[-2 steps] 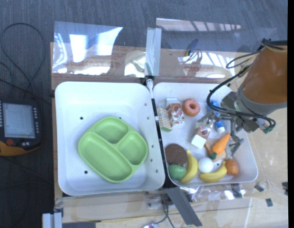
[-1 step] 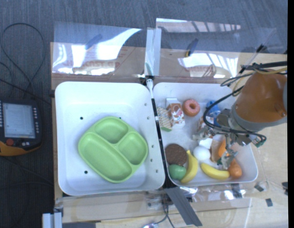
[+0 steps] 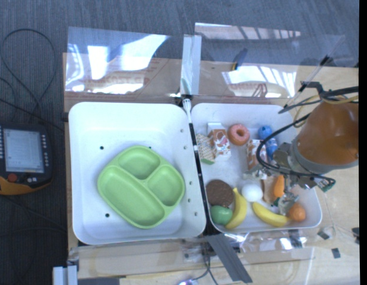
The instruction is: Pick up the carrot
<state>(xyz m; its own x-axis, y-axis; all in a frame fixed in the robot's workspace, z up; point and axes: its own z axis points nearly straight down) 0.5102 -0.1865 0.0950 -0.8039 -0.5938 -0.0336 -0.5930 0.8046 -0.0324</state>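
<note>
A wooden bench point(image 3: 344, 177) stands on dark grey carpet point(image 3: 29, 16) and bears two shallow white bins side by side. Along the lower edge of the right bin point(image 3: 228, 230) lie a green ball point(image 3: 220, 214), a banana point(image 3: 237, 209), a second banana point(image 3: 269, 214) and a small orange fruit point(image 3: 297, 213) in the lower right corner. Just above these sit a brown round cookie point(image 3: 219, 191) and a white ball point(image 3: 251, 192). The carrot point(image 3: 279, 186) stands right of the white ball, directly under the gripper point(image 3: 284, 183), which hangs over the right side of this bin below the orange band of the arm point(image 3: 326, 135); I cannot tell how the gripper is set, nor whether it touches the carrot. Further up lie snack packets point(image 3: 213, 144), a pink doughnut point(image 3: 238, 134) and a blue thing point(image 3: 265, 132). The left bin point(image 3: 88, 123) holds a green divided plate point(image 3: 141, 186), low and central. At the far left of the frame a control tablet point(image 3: 20, 156) rests on the carpet. Clear plastic panels point(image 3: 118, 58) rise behind both bins at the top
</note>
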